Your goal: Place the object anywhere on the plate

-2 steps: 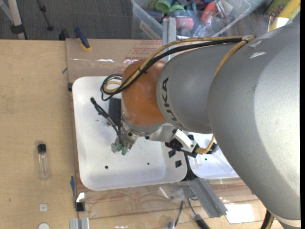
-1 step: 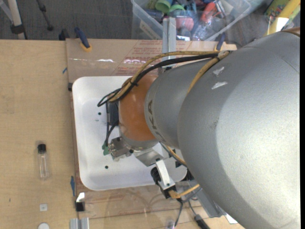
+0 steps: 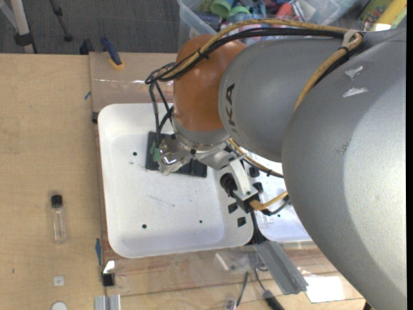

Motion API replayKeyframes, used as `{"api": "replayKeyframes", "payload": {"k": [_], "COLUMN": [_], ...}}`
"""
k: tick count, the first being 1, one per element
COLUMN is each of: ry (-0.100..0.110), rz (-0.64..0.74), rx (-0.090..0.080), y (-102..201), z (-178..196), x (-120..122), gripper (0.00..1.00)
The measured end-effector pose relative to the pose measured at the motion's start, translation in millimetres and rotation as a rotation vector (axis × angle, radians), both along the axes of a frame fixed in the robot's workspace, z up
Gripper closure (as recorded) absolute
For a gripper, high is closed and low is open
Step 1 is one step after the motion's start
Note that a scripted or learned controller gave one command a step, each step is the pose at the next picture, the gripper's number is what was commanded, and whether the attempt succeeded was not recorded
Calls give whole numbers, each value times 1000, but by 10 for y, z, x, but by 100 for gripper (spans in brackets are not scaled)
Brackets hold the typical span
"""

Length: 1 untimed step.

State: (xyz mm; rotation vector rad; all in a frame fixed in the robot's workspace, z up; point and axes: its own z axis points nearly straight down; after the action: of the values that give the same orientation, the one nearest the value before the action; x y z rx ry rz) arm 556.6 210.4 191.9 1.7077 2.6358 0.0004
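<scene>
Below, gripper (image 3: 169, 159) over left white bin (image 3: 129, 192), finger state unclear, toy-filled clear tub (image 3: 258, 5) behind.

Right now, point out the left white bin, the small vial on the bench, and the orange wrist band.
left white bin (image 3: 161, 228): camera view, bare floor near its front.
small vial (image 3: 58, 219): camera view, clear body below the black cap.
orange wrist band (image 3: 197, 89): camera view, middle of its curved side.

The arm (image 3: 310, 108) hides the right bin (image 3: 284, 228) (nearly all).
</scene>
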Motion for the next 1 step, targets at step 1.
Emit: {"api": "replayKeyframes", "payload": {"k": [1], "ry": [3], "rz": [-13], "rx": [0], "y": [-34], "z": [-386], "x": [-713], "gripper": [100]}}
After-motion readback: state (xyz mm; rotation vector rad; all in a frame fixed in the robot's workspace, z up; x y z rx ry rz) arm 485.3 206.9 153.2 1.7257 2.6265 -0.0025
